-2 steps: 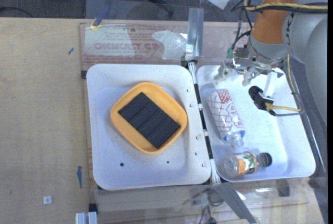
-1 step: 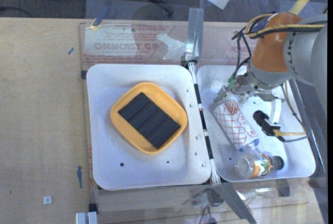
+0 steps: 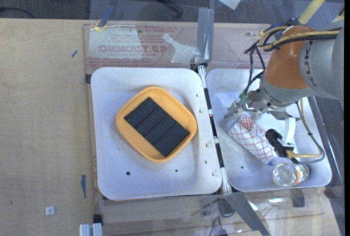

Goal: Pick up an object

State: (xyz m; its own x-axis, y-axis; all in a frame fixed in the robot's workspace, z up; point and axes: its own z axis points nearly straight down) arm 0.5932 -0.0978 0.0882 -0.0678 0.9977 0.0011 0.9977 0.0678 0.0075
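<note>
The left bin has open white floor along its left side, lower edge and upper corners, but a yellow dish bearing a black slab fills its middle. In the right bin, the grey and orange arm hangs over the upper right half. A red-and-white checked carton lies slantwise across the centre, with a clear bottle near it in the lower right corner. Bare floor lies open at that bin's upper left and lower left, beside the raised rims between the bins
</note>
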